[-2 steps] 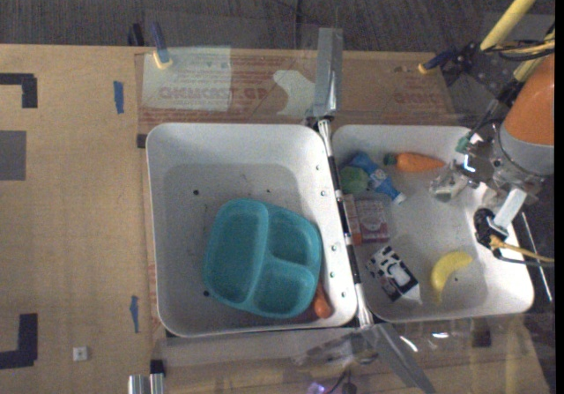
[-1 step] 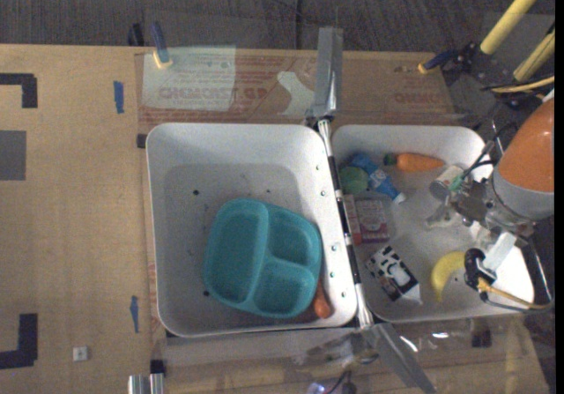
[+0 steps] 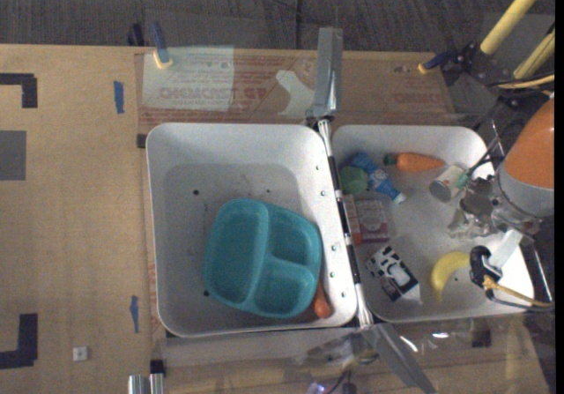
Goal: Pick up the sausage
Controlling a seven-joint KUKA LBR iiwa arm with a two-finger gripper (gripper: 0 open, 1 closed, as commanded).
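Looking down on the bench, the camera view shows two white bins side by side. The left bin (image 3: 167, 207) holds a teal divided tray (image 3: 263, 257), and a small orange-red piece, most likely the sausage (image 3: 322, 305), lies just beside the tray's lower right corner, against the bin's right wall. The arm (image 3: 531, 163) reaches in over the right bin (image 3: 414, 308), with its gripper (image 3: 480, 207) low near that bin's right side, well apart from the sausage. I cannot tell whether its fingers are apart or together; the wrist and cables blur that area. In the right bin lie a carrot (image 3: 418, 162), a green round item (image 3: 354, 179), a blue item (image 3: 374, 174), a pink packet (image 3: 367, 216), a black-and-white box (image 3: 392, 272) and a banana (image 3: 448, 271).
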